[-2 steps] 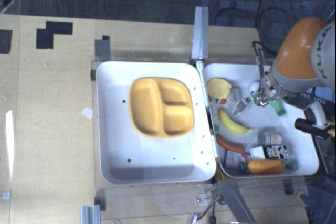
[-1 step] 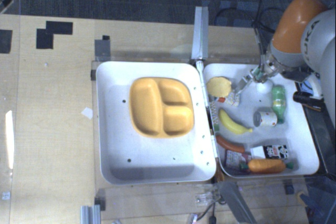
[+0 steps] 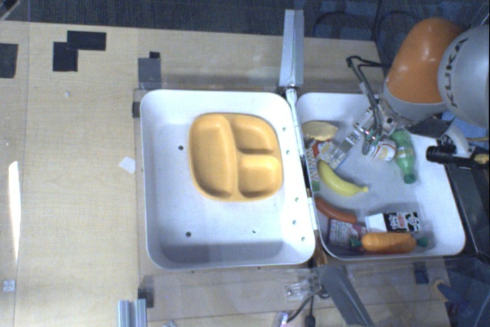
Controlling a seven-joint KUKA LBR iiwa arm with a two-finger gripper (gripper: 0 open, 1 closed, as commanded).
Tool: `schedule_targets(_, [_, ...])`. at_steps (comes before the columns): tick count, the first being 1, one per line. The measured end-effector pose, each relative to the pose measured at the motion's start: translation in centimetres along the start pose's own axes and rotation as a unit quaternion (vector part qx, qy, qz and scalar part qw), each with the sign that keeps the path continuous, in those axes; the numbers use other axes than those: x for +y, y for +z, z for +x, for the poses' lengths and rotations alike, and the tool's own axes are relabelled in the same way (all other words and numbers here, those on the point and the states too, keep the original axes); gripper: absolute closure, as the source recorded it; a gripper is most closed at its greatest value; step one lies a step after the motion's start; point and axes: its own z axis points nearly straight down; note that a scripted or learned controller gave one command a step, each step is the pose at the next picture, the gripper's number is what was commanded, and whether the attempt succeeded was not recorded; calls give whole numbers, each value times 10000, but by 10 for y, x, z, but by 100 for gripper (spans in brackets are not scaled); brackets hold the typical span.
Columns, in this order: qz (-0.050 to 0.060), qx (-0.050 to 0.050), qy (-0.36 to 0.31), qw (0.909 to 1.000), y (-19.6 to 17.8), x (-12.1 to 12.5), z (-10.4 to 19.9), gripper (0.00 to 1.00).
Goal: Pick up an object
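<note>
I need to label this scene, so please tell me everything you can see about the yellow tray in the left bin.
The yellow tray looks like smooth moulded plastic with rounded corners. It has three compartments: one long one on the left, two smaller ones on the right. It lies flat, slightly turned, on the left bin floor toward the back, touching nothing else.

Even, fairly bright overhead light is falling across the tabletop (image 3: pixel 76 188). The left bin (image 3: pixel 164 165) is showing a soft grey shadow along its near wall, below the yellow tray (image 3: pixel 233 155). A pale streak of glare is lying well left of that bin. The whole picture is looking soft and slightly grainy, with small items blurring.
</note>
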Motion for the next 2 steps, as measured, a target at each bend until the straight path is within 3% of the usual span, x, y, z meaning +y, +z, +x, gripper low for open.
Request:
schedule_targets(1, [16,32,78,10000,1,-22,71,0])
schedule_targets(2, [-14,19,69,10000,-11,-19,70,100])
